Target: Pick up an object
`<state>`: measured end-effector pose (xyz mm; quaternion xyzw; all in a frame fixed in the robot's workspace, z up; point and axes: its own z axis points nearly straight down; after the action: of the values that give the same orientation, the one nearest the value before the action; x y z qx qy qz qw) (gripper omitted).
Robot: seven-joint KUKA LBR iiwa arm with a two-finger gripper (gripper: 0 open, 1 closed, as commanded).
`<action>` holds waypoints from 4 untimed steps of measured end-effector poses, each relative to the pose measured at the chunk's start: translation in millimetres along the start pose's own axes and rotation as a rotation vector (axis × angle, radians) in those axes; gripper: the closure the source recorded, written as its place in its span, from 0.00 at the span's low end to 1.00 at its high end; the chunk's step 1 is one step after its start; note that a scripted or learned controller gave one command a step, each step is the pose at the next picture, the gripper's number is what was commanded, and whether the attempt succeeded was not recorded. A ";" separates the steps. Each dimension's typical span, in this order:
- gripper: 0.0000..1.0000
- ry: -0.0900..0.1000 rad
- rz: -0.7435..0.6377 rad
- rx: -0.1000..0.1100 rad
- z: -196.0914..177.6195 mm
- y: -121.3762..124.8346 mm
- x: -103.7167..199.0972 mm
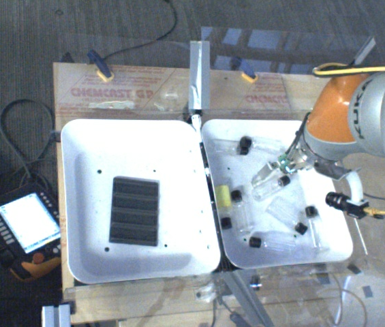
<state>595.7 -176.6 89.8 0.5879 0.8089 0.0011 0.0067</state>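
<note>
Hand [286, 163] low in the right bin [328, 251], over the heap of clear vials; cannot tell whether it grasps anything. Nearest vial [268, 177] lies just below-left of it, tilted, black cap toward the hand. Judgement: centre over one vial body, cross its long axis, avoid neighbours. Black block [135, 210] sits well apart, left bin [76, 251].

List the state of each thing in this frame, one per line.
Tool: low over the right bin, fingers unclear.
Left bin: holds a black ridged block, lying flat.
Right bin: holds scattered clear vials.
Clear vials: black-capped, lying on their sides.
Yellow piece: lying by the right bin's left wall.
Handheld screen: lit.
</note>
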 end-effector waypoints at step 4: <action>1.00 0.000 -0.048 -0.005 -8.0 -8.6 29.2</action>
<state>578.4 -151.4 97.5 0.5681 0.8229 0.0029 0.0083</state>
